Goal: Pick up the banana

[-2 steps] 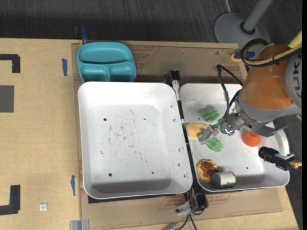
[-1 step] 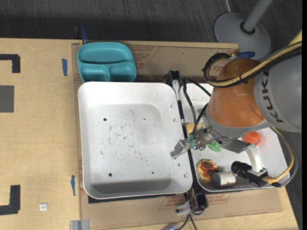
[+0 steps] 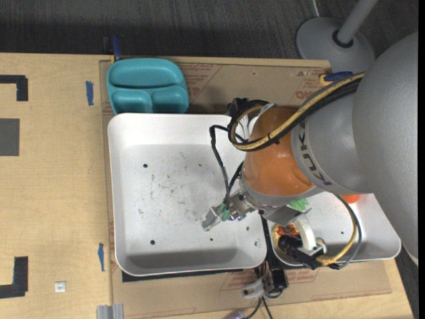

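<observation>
- Looked down on a tan bench [image 3: 53, 178], with dark floor [image 3: 166, 12] beyond its far edge.
- Found the gripper [image 3: 214, 218] low over the left bin [image 3: 133, 178], in that bin's near right part, angled toward the left and near.
- Could not tell whether the gripper was spread or closed; saw nothing clearly held in it.
- Could not tell where the banana lay; much of the right bin [image 3: 382, 238] sat hidden under the arm [image 3: 372, 131].
- Noted a small orange patch [image 3: 352, 197] at the arm's edge over the right bin, too little of it showing to name.
- Saw bare white floor with faint scuffs and a few dark specks in the left bin, left of the gripper.
- Followed the orange band [image 3: 275, 165] just right of the gripper, with black cables [image 3: 219, 151] looping from it and a yellow cable [image 3: 332, 85] running along the grey arm toward the far right.
- Spotted a teal divided tray [image 3: 147, 85] touching the left bin's far edge.
- Marked blue tape strips [image 3: 89, 93] and black angular markings [image 3: 16, 88] on the bench's left side, well apart from the bins.
- Noted a grey round stand base [image 3: 325, 38] on the floor at the far right.
</observation>
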You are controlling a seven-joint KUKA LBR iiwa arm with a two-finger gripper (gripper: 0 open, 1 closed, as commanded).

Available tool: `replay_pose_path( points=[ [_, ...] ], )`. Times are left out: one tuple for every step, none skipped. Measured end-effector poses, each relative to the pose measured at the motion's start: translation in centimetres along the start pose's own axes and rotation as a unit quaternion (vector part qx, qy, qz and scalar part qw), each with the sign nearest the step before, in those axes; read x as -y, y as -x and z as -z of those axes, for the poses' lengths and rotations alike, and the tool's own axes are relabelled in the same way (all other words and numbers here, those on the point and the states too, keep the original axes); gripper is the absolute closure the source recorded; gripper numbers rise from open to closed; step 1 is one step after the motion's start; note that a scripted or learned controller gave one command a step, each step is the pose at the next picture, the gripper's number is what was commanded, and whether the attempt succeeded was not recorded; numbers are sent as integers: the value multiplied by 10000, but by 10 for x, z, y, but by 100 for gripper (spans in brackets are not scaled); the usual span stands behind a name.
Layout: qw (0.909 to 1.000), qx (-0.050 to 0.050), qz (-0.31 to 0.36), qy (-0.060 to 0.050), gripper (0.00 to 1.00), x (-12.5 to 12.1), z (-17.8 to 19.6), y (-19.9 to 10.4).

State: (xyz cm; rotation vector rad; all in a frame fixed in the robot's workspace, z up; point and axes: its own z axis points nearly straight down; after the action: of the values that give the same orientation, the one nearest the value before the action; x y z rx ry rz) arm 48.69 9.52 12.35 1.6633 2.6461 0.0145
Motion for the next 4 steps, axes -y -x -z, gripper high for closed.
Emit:
replay_pose_path(
  points=[
    [9993,81,-364,34,0,-9,-6,-12],
    [9999,-46,-98,-92,0,-11,-20,-31],
    [9992,-39,-380,-66,0,-58,-37,-62],
    [9867,-29,-1624,-89,0,-38,47,-95]
  ],
)
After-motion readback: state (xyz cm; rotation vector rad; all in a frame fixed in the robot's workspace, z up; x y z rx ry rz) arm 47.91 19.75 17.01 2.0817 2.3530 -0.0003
